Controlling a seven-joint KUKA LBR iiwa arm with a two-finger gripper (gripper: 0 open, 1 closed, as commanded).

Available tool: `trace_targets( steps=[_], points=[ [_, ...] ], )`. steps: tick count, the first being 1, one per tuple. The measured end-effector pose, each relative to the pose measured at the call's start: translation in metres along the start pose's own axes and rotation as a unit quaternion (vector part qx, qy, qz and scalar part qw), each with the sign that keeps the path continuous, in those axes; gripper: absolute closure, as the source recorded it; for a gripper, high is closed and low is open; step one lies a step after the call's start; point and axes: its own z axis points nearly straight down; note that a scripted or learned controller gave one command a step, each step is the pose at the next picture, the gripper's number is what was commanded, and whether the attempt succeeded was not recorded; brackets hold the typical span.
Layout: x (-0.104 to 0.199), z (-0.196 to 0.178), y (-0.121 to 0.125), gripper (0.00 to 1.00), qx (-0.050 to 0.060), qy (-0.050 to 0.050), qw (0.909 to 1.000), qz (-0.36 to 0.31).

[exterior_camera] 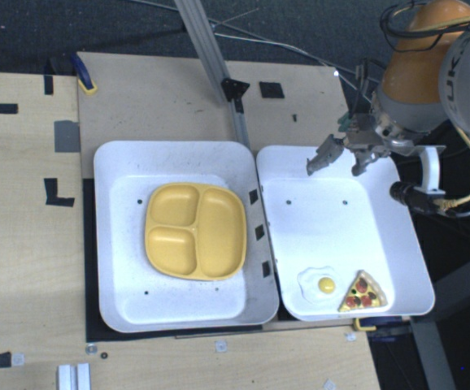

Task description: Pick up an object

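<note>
We see the gripper point(341, 158) hanging with its fingers spread apart and nothing between them, over the far edge of the right bin point(398, 218). Our likeliest targets, the fried egg point(319, 284) and the pizza slice point(363, 292), lie side by side at that bin's near edge, well apart from the gripper. The yellow divided plate point(195, 231) sits in the left bin point(113, 218).

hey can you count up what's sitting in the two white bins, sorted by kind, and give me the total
Divided yellow plate: 1, in the left bin
Toy fried egg: 1, in the right bin
Toy pizza slice: 1, in the right bin beside the egg
Total: 3
</note>
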Motion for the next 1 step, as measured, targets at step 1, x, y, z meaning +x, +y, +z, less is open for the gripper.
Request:
trace_targets(
  steps=[1],
  points=[
    [0.0055,0.0452,-0.0031,0.0,0.002,0.0,1.0,0.0]
  ],
)
